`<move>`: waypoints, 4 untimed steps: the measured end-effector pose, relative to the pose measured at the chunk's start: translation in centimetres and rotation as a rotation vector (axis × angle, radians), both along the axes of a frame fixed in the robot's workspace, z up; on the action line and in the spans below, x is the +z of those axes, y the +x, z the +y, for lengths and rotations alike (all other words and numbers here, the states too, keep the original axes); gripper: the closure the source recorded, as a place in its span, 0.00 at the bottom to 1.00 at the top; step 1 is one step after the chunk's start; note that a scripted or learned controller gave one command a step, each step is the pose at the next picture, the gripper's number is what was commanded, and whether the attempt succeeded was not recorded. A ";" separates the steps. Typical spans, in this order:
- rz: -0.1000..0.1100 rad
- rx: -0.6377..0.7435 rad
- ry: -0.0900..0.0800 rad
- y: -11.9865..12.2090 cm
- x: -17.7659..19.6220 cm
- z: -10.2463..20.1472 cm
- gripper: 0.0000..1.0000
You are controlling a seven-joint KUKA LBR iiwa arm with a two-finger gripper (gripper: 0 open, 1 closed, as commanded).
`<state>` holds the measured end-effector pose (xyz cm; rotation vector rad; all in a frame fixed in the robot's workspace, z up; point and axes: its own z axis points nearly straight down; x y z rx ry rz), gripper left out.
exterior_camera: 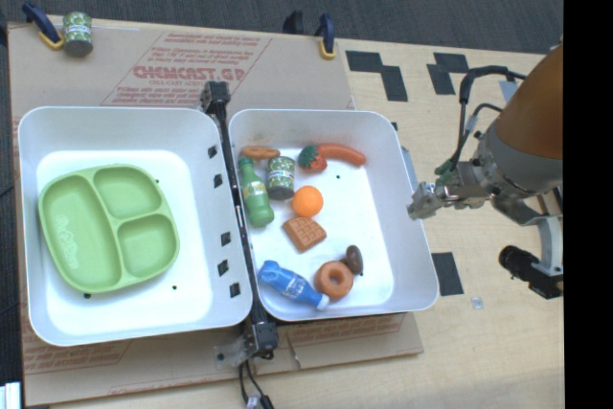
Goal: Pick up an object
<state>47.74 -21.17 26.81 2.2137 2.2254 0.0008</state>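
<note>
End effector (422,204) hovering just outside the right bin's (419,249) right wall, grip state impossible to tell, orange (307,201), waffle (305,233) and donut (334,279) sitting inside that bin

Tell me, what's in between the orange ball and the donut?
In the camera view, a brown waffle square lies between the orange ball and the donut, on the white floor of the right bin.

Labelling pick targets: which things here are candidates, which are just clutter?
Job: round orange ball, brown glazed doughnut, square tan waffle, blue plastic bottle, green plastic bottle, gripper.

Lying about: divided green plastic plate, small can on the cardboard.
</note>
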 end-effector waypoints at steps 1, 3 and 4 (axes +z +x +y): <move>0.005 0.001 0.001 -0.1 -3.5 0.1 1.00; 0.005 0.001 0.001 -0.1 -3.2 0.1 1.00; 0.000 0.000 0.000 0.0 0.4 0.0 1.00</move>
